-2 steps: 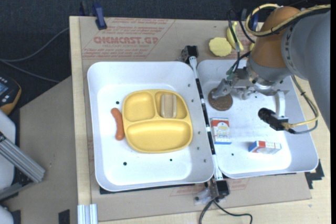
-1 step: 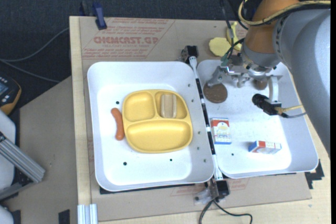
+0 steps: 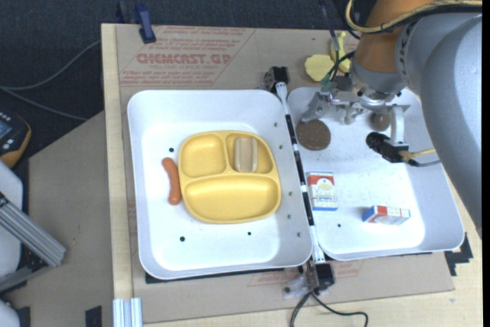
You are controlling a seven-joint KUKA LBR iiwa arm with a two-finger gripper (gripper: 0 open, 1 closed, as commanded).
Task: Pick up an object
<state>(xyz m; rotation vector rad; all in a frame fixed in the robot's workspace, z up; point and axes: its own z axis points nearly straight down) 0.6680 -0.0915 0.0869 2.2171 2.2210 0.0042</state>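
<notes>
Fingers [image 3: 354,114] spread open and empty, arm [image 3: 429,50] bowed over right bin [image 3: 429,230].

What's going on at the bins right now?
The KUKA arm reaches in from the right, its gripper low over the right bin's far end, by a brown disc. Two small cartons lie nearer. The left bin holds a yellow divided tray and a hot dog beside it.

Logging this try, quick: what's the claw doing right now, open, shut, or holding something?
Claw: cannot be told from this angle; it hangs low over the right bin, beside the brown disc.
</notes>
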